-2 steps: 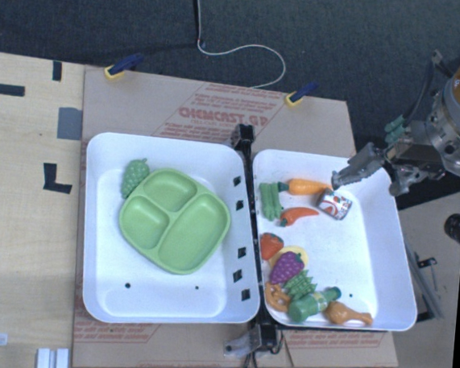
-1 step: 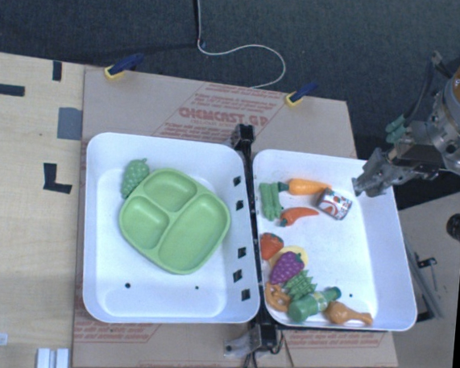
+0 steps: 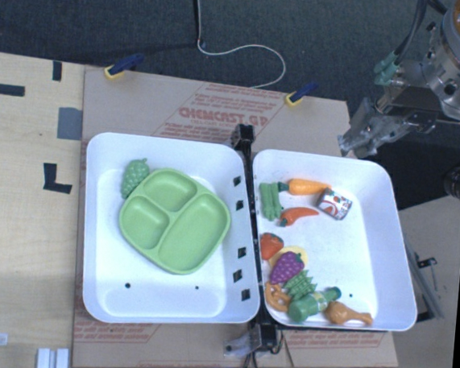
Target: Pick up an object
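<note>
Crowding the right bin (image 3: 387, 235): carrot (image 3: 306, 187), can (image 3: 334, 204), grapes (image 3: 284, 268), pepper (image 3: 298, 216)

Toys (image 3: 300, 251) crowd the right bin's (image 3: 385, 259) left; its right lies open.

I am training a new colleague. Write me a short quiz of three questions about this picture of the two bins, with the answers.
1. True or false: the green tray lies in the right bin.
2. Which item lies nearest the can? A) carrot B) purple grapes C) green grapes
3. Fill in: the gripper hangs above the bench, outside the right bin's far ____ corner.

Key
1. False; it lies in the left bin.
2. A.
3. Right.
</note>
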Controlling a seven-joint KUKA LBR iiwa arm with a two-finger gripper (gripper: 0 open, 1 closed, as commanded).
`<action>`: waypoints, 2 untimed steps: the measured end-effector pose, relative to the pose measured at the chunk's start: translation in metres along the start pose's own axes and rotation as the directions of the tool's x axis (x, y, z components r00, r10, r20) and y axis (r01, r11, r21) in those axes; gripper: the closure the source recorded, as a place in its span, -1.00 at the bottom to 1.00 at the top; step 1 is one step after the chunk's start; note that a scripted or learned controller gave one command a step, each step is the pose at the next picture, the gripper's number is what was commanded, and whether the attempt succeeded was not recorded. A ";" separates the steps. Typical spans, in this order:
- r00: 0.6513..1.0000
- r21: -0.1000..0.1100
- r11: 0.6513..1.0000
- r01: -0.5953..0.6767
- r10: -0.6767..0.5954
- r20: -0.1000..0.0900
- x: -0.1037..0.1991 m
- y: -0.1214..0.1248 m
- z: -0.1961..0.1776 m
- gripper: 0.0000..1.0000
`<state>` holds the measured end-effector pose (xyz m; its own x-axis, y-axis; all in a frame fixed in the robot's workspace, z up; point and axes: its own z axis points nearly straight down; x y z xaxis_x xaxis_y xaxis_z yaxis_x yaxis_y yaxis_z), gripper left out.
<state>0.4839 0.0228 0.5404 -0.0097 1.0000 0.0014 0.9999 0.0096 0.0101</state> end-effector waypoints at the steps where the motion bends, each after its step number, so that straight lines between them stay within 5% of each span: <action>1: 1.000 0.014 1.000 -0.015 0.015 0.003 -0.069 -0.001 0.037 1.00; 2: 1.000 0.015 1.000 -0.017 0.017 0.003 -0.148 -0.003 0.077 1.00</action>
<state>0.4832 -0.1251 0.4633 0.0074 1.0000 -0.0017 1.0000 -0.0075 -0.0046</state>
